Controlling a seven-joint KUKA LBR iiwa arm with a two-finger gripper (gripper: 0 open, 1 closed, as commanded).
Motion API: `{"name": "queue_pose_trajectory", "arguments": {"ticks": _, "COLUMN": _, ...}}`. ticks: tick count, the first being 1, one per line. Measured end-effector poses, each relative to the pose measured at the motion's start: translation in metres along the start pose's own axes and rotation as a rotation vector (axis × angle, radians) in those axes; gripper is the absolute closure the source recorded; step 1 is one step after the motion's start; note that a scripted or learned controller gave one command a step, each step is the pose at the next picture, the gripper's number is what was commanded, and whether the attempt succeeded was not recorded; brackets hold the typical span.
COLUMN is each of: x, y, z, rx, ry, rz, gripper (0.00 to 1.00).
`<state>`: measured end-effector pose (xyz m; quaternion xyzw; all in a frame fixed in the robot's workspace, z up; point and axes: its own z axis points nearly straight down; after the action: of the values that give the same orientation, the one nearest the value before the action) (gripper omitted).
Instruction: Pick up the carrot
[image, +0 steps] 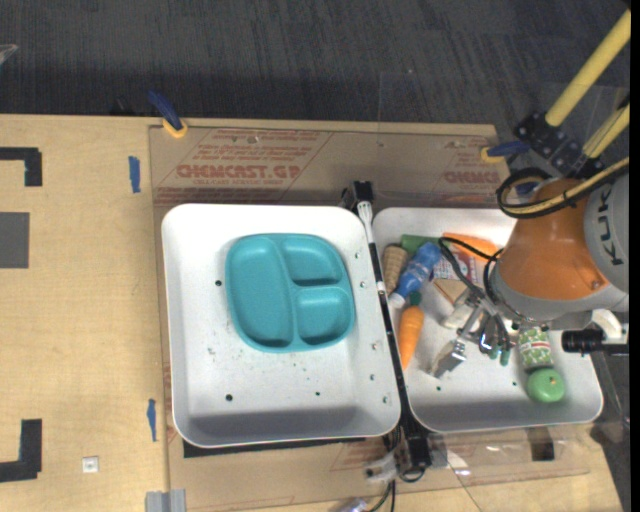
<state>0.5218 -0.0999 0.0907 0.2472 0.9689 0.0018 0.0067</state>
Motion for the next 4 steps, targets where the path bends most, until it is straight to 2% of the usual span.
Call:
{"name": "queue_pose_trajectory", "arguments": {"ticks": 1, "x": -0.077, "y": 0.043, "z": 0.003, "rx": 0.003, "ry": 0.001, "rz": 0.309, "gripper": 0.00}}
{"name": "queue_pose_trajectory", "arguments": {"ticks": 2, "x": 0.010, "y": 0.092, "z": -0.097, "rx": 0.000, "ry": 0.002, "rz": 0.383, "gripper": 0.00}}
{"name": "queue_pose_trajectory", "arguments": {"ticks": 3, "x": 0.039, "y": 0.040, "z": -0.104, "rx": 0.006, "ry": 0.010, "rz": -0.063, "gripper": 0.00}}
{"name": "queue_pose_trajectory", "arguments": {"ticks": 4, "x": 0.013, "y": -0.007, "z": -0.055, "rx": 0.005, "ry": 0.012, "rz": -0.169, "gripper": 0.00}}
